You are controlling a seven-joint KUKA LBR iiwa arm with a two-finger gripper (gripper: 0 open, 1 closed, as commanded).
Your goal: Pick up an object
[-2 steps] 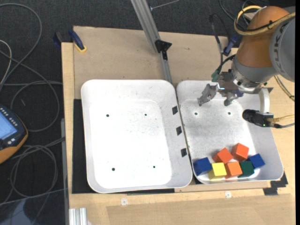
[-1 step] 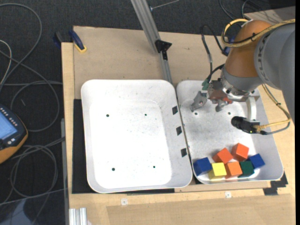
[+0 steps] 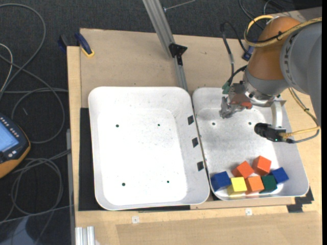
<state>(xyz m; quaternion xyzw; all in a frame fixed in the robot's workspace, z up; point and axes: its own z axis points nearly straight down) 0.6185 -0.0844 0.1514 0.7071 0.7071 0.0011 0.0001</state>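
Several small blocks lie clustered at the near end of the right bin: a blue block, a yellow block, an orange block, a second orange block, a green block and another blue block. My gripper hangs over the far end of the same bin, well away from the cluster. A small red patch shows by the gripper; I cannot tell what it is.
The left bin sits beside the right one, with black clips along the shared edge. A metal pole slants across the bench's far side. Cables trail off the arm at the right.
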